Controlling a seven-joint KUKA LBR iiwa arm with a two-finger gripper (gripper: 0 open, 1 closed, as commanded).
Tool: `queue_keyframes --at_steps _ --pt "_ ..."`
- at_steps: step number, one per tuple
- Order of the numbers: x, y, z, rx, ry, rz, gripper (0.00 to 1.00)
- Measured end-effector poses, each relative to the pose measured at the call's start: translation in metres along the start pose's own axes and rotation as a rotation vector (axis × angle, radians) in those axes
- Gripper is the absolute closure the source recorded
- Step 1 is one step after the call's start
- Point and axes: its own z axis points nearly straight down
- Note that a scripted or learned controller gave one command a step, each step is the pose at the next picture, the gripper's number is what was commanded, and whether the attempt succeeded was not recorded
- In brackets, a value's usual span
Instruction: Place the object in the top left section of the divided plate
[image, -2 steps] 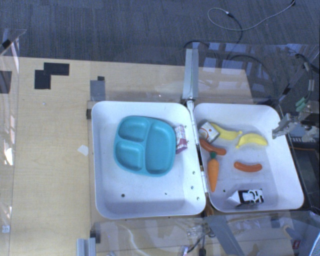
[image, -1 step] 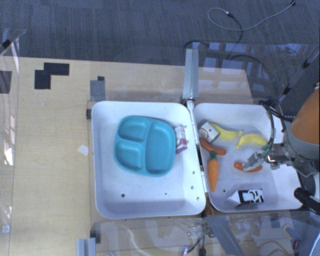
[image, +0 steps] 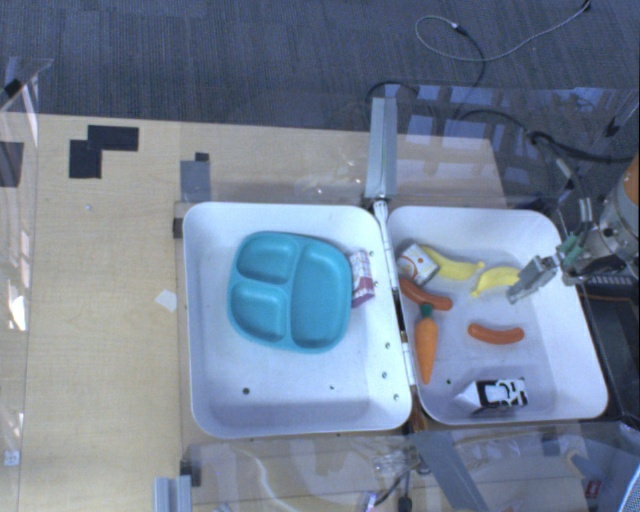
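A blue divided plate lies in the left bin; nothing rests in its sections. The right bin holds two yellow bananas, two reddish sausages, an orange carrot, a small white cup-like piece and a black-and-white toy. My gripper reaches in from the right edge and hangs over the right bin's upper right part, just right of the smaller banana. I see nothing held in it.
A small dark red and white packet lies against the plate's right rim in the left bin. A metal post stands behind the gap between the bins. Cables trail across the floor at the back.
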Motion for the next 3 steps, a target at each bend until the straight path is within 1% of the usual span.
queue_keyframes --at_steps 1,2,3 --pt "0.003 -0.004 0.128 0.006 0.003 0.185 0.0" --pt "0.003 -0.002 0.117 0.001 0.001 0.183 1.0" --pt "-0.046 -0.018 0.183 0.011 0.001 0.813 1.0"
